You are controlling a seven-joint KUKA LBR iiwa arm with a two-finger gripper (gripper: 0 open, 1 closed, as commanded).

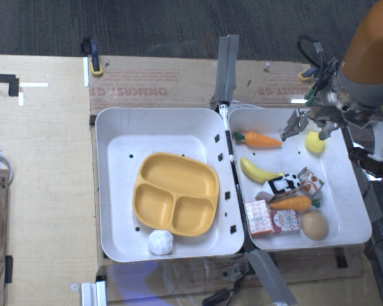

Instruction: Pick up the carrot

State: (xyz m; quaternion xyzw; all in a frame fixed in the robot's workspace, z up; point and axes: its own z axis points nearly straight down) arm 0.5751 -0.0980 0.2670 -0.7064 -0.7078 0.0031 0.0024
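we are finding the two-finger gripper [309,127] hanging spread wide and holding nothing, over the far end of the right shallow white bin [360,199]. the tapered orange carrot with a green top [260,140] is lying on the bin floor just beside the near finger, not yet gripped, so we are judging the pick as still ahead. a small yellow lemon [315,143] is sitting close by; a curved yellow banana [259,169] and a second orange carrot [292,203] are lying nearer us, clear of the approach.

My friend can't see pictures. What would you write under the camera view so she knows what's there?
A robot gripper hovers beside a carrot in the right bin, which also holds a banana, lemon and other toy food. The left bin holds a yellow divided plate.
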